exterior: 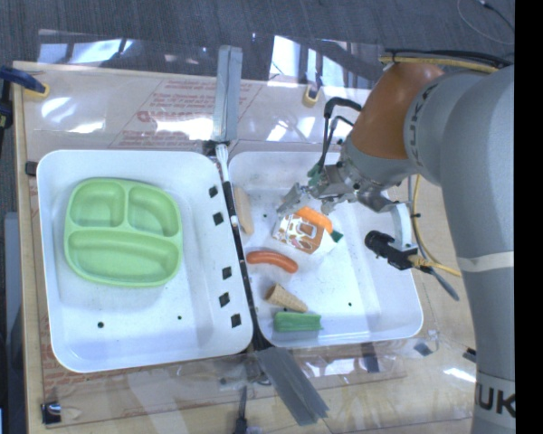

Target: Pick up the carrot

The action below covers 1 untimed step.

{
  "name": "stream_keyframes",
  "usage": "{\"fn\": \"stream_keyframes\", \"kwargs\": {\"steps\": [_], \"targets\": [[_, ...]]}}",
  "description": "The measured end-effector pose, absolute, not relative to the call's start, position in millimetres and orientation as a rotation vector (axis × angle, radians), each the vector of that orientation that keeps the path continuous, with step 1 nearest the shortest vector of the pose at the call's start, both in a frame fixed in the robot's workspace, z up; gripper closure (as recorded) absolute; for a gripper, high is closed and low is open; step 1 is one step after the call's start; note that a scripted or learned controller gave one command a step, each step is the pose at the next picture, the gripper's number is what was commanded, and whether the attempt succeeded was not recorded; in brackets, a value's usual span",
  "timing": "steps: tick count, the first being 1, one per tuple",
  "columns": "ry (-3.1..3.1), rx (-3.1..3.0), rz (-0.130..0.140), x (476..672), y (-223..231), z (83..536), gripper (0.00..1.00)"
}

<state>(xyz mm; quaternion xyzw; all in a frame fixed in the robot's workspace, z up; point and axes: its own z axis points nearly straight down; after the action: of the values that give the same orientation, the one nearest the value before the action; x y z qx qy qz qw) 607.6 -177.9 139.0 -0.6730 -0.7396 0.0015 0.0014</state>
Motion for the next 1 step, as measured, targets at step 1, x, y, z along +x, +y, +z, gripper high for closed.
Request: {"fn": "stream_keyframes", "kwargs": {"steps": [1], "targets": [[-2.112,-2.329,-0.004,622.2,-207.7,94.6,0.00]]}}
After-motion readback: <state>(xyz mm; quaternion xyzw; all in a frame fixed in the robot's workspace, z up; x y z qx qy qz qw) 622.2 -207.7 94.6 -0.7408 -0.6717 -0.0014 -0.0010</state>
